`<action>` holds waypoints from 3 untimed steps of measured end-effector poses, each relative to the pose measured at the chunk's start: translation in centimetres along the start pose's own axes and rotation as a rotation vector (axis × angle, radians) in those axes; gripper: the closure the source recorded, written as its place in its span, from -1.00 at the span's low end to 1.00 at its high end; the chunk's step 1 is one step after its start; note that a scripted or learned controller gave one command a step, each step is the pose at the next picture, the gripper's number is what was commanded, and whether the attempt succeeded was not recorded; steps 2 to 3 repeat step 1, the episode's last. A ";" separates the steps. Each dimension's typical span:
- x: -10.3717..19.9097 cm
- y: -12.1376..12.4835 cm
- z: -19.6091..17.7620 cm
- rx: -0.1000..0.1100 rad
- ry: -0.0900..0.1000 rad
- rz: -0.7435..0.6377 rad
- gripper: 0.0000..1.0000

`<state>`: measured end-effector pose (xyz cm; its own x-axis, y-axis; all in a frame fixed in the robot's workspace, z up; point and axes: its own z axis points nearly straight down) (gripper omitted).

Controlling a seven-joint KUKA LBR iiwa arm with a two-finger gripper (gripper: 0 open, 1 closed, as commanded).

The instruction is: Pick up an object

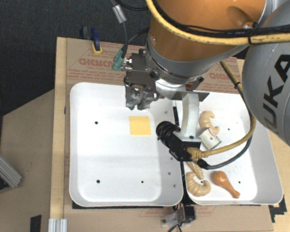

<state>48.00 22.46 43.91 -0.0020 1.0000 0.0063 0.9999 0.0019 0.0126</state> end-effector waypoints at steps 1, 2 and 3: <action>-0.2 -0.4 12.1 0.025 -0.012 0.004 1.00; -0.2 -0.4 12.1 0.025 -0.012 0.004 1.00; -0.2 -0.4 12.1 0.025 -0.012 0.004 1.00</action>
